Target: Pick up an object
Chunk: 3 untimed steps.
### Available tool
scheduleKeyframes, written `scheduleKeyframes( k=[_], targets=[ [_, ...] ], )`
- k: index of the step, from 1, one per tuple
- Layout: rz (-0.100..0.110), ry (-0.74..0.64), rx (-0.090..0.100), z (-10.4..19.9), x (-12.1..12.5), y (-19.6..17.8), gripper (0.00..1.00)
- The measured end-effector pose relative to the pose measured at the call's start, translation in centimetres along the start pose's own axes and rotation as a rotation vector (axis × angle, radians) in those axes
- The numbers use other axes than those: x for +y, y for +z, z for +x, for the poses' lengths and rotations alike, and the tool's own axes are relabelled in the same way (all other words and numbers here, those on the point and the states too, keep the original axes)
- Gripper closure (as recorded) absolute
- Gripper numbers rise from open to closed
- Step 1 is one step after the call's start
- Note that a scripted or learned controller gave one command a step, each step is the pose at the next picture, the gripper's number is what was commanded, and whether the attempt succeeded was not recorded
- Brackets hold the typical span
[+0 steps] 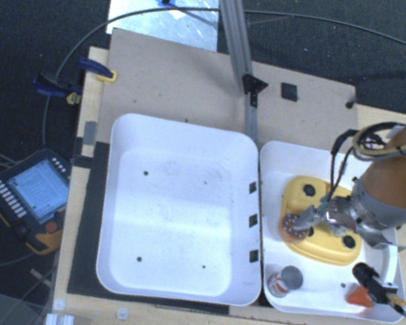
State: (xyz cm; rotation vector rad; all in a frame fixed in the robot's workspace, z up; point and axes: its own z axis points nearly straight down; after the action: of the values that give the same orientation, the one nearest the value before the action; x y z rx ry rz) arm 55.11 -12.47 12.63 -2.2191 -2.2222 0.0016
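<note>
Two shallow white bins [178, 216] sit side by side on the bench, the grey-and-orange arm's fingers [309, 219] low in the right one. Directly beneath and around them lies a rounded yellow plastic object [332, 247]; whether they are apart or clamped cannot be told. A small grey-capped cylinder [285, 278] stands just below.

We're looking down on a robotics lab, no question: a grey and orange industrial arm [402, 181] leans in over two white bins [179, 208] set side by side on a brown board bench [187, 77]. Left of the bins, down on the dark carpet [25, 25], lies a teach pendant [30, 193] with its screen lit, cables looping around it. Beyond the bins, clamps [85, 79] grip the bench edge and a grey camera pole [237, 35] rises.
</note>
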Motion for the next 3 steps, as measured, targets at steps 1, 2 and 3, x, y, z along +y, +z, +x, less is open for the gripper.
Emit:
scheduleKeyframes(
  k=[1, 2, 3],
  targets=[
    [-0.004, -0.002, 0.000, 0.1, 0.1, -1.3, 1.00],
    [-0.008, -0.002, -0.002, -0.9, 0.6, -7.0, 1.00],
    [-0.004, -0.002, 0.000, -0.9, 0.7, -7.5, 1.00]
  ],
)
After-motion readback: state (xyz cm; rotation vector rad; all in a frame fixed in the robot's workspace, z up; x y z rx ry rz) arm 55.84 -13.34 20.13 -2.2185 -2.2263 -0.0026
